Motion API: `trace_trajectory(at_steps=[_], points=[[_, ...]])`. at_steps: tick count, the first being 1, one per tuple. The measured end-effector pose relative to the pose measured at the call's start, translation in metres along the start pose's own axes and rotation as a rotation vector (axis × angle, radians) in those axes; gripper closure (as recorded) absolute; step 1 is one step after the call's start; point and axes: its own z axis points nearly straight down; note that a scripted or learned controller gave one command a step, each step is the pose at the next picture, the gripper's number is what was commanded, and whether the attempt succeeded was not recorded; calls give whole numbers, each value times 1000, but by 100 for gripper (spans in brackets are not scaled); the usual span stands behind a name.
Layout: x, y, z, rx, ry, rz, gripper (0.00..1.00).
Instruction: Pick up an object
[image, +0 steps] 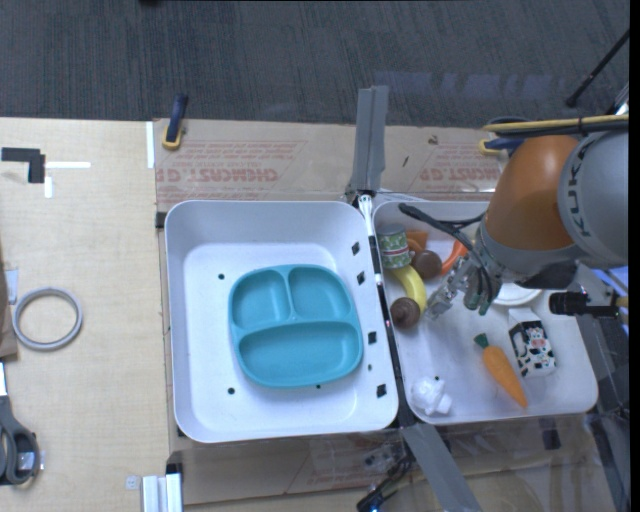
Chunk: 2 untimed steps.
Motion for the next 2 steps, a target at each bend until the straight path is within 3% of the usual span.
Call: trace_trajectory(at_steps=[1,2], points=[[0,0,0,0,0,0,0],[-33,17,9,-1,1,134,0]])
